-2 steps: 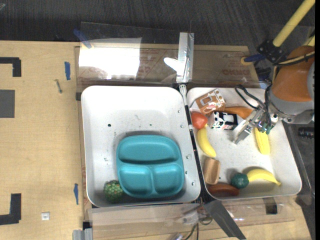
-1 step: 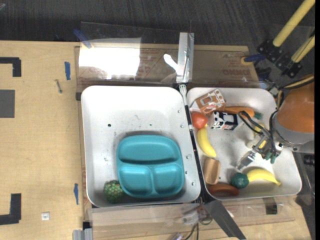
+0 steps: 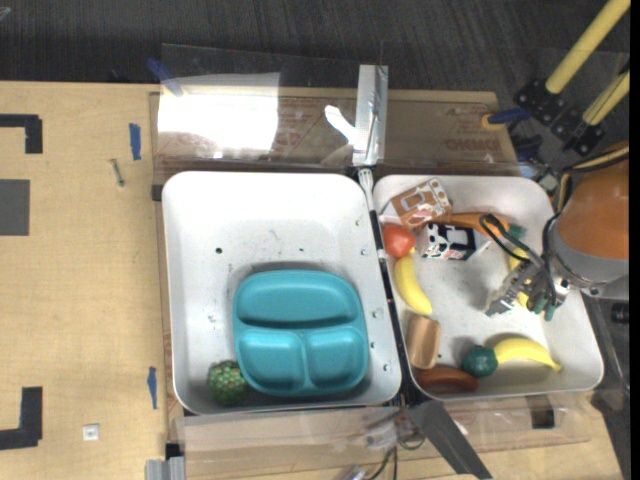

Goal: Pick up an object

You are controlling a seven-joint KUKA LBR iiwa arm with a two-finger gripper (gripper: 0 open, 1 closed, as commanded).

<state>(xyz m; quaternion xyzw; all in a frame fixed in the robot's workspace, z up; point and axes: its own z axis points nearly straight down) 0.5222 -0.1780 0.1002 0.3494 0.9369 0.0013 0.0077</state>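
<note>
My gripper (image 3: 522,303) hangs over the right side of the right bin (image 3: 580,363), below the grey wrist and its orange band (image 3: 600,218). It looks open, with bare bin floor between the fingers. Nearest to it are a yellow banana (image 3: 525,352) and a green ball (image 3: 481,361) toward the front. A black-and-white toy (image 3: 446,240) lies to its upper left. A second banana (image 3: 409,285), a red tomato (image 3: 398,240) and a wooden cylinder (image 3: 424,342) lie along the bin's left wall.
A small printed box (image 3: 422,203) and an orange-and-green item (image 3: 497,228) sit at the back of the right bin; a brown sausage (image 3: 446,377) lies at its front. The left bin (image 3: 200,228) holds a teal divided plate (image 3: 300,333) and a bumpy green ball (image 3: 227,381).
</note>
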